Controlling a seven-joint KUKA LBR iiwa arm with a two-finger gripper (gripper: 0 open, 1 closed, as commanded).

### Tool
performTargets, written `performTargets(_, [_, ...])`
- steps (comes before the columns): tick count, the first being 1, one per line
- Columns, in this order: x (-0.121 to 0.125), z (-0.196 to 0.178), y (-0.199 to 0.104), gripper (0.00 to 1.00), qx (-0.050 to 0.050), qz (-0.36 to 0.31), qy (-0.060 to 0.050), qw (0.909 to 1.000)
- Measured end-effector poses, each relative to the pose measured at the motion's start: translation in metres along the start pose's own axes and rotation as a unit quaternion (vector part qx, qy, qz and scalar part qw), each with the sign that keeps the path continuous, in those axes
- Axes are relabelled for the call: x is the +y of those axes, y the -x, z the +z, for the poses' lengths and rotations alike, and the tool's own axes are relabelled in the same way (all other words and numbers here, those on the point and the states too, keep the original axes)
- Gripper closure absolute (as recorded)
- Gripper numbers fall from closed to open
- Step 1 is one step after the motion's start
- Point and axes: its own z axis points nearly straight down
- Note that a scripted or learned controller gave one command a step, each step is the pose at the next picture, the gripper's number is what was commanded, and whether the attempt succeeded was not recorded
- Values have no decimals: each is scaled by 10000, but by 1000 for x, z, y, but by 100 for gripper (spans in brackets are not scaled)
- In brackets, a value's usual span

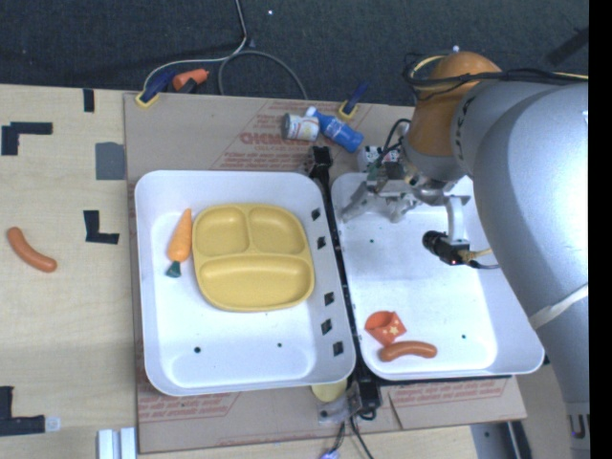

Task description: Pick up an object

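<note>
Two white bins sat side by side. The left bin (163, 352) held a yellow divided plate (253, 256) at its centre, with a toy carrot (180, 236) just beside the plate at nine o'clock. In the right bin (478, 338), a red piece (386, 326) and a sausage (408, 351) lay near six o'clock. The gripper (382, 194) hung over that bin's eleven o'clock corner. Another sausage (31, 250) lay on the bench (57, 352), well apart at nine o'clock.

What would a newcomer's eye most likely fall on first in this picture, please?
Probably the bulky grey arm with its orange band, reaching in from the right, its end effector over the right white bin's far end. Next, the yellow three-compartment plastic tray in the left white bin, an orange toy carrot beside it.
</note>
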Motion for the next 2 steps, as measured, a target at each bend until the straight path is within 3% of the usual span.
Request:
performTargets(1, [-39, -1, -1, 0, 5, 20, 29, 10000])
performTargets(2, [-1, 0, 0, 0, 7, 5, 5, 10000])
